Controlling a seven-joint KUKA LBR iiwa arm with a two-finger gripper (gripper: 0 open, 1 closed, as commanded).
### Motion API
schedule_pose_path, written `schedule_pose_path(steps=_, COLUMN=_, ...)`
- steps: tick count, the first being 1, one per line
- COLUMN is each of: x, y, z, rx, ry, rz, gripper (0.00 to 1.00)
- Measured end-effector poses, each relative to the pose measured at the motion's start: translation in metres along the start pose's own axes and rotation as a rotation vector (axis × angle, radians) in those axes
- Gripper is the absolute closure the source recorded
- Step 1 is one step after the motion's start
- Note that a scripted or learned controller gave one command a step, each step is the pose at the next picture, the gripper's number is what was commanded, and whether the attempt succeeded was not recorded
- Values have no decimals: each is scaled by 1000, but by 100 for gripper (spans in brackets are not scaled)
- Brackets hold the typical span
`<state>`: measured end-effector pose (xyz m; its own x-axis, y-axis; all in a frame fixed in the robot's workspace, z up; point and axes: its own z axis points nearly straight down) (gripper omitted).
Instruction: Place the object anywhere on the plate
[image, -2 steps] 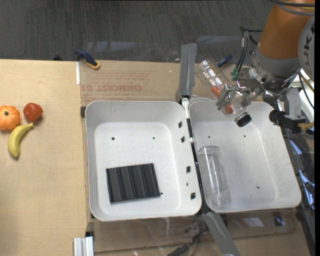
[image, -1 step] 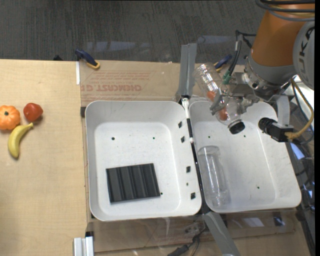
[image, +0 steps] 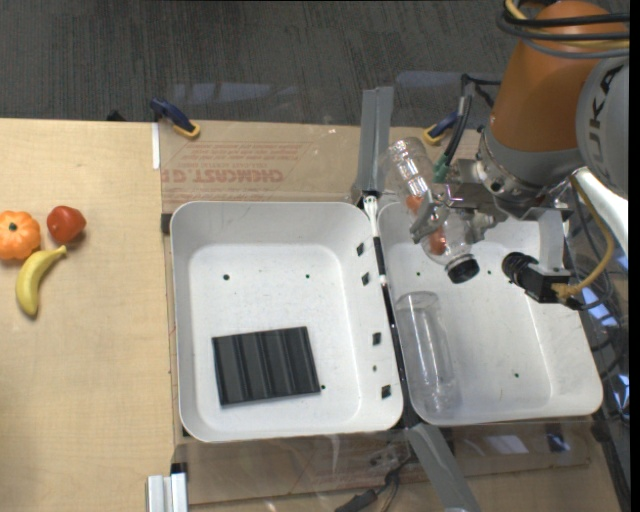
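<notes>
While the hand (image: 440, 222) pinches a clear bottle (image: 418, 195) above the right bin (image: 560, 385), the dark ridged plate (image: 266, 365) lies in the left bin (image: 190, 300); left of that bin, fruit (image: 38, 250) rests on the tan surface (image: 80, 400).

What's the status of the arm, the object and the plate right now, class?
Pincer over right bin, clear bottle against it, grip unclear. Dark ridged plate in left bin. Second bottle lying loose.
</notes>
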<state>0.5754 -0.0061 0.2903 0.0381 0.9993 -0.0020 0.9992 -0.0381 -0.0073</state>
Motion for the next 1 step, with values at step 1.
schedule_pose_path(steps=1, x=-1, y=0, z=-6, rx=6, ry=-3, rz=-1, gripper=100)
